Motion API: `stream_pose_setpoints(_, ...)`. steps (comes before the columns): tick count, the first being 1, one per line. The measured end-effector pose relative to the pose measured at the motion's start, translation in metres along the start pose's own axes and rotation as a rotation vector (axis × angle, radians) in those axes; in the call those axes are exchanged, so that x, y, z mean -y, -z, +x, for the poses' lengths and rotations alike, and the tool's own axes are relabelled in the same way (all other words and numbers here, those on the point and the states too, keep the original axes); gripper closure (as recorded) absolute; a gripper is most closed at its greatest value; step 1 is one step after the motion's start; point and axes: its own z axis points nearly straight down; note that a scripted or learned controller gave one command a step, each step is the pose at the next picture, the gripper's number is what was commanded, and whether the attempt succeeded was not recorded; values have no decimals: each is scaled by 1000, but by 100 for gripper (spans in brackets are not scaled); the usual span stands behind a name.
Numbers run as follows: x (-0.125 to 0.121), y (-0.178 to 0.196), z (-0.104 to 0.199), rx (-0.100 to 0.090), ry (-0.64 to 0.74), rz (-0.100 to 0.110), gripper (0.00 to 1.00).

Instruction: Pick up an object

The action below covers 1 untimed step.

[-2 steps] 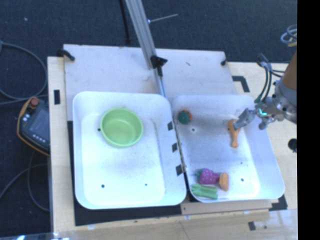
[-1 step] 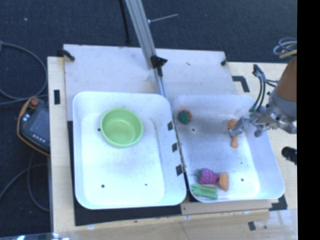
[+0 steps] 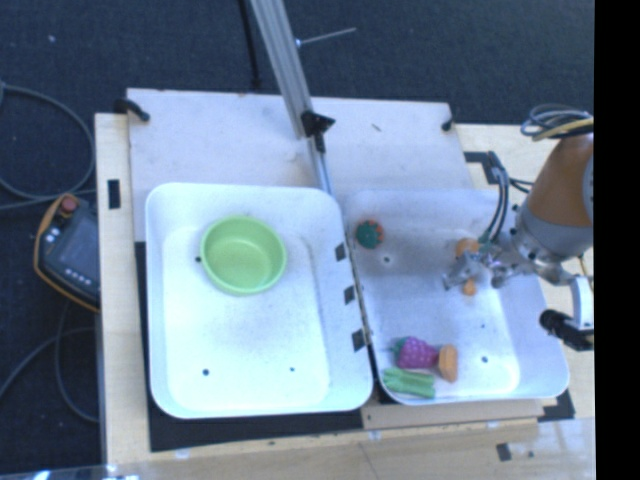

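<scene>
Nearest the camera, at the right bin's (image 3: pixel 500 378) six o'clock edge, lie a green piece (image 3: pixel 409 383), a purple toy (image 3: pixel 416 352) and an orange piece (image 3: pixel 448 363), touching one another; a small teal-and-orange ball (image 3: pixel 370 233) sits alone at ten o'clock; the gripper (image 3: pixel 466 276) hangs at the bin's three o'clock, with small orange bits (image 3: pixel 467 247) right at its tip; whether the jaws are apart or closed I cannot tell, nor whether they clamp anything. To do the pick well, I judge it should settle squarely over one separate object before closing. Counted: two bins, one green bowl (image 3: pixel 243 255) in the left bin (image 3: pixel 180 368), one ball, three clustered pieces.
</scene>
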Motion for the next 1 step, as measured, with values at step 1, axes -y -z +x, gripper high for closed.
stream_pose_setpoints(1,0,-17,-2,1,-2,-3,0)
